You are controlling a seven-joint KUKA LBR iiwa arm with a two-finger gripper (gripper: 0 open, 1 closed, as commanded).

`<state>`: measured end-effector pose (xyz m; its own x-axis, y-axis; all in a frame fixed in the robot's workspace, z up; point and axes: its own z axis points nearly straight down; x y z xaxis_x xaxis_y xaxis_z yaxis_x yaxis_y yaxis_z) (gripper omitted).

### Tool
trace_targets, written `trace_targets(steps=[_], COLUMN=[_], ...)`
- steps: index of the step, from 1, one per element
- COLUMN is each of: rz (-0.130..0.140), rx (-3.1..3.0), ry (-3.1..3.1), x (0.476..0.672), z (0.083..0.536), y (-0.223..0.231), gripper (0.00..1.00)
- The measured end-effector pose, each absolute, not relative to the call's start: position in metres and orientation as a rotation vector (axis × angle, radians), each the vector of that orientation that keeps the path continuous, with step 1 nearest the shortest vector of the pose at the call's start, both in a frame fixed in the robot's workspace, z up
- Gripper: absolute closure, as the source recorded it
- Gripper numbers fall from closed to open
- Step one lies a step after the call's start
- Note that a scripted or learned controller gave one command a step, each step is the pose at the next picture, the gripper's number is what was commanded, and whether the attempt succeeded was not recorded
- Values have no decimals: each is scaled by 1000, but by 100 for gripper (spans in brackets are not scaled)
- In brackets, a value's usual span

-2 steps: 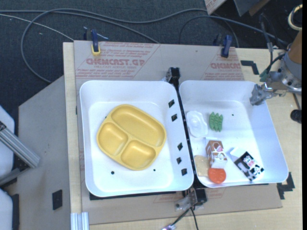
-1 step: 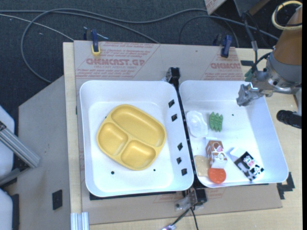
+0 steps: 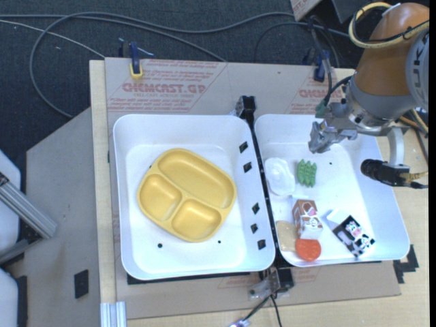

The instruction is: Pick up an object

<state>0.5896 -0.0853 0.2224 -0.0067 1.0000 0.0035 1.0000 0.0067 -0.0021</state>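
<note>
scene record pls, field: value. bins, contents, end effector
left bin: holds a yellow plastic three-compartment plate
right bin: green ridged toy, white crumpled plastic piece, small brown-and-white carton, red-orange round piece, black-and-white patterned flat block
end effector: over the right bin's far part, above and apart from the green ridged toy
held: nothing seen between the fingers

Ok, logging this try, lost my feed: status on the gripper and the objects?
Gripper over the right bin, nothing seen between its fingers. Nearest object: green toy, just below it. White object, small carton beside. Nothing in the way.
</note>
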Motion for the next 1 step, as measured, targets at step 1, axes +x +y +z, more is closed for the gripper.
trace_targets(steps=[1], rz=[0], rx=[-2212], ry=[-2225], x=[587], z=[214], y=[-32], gripper=[100])
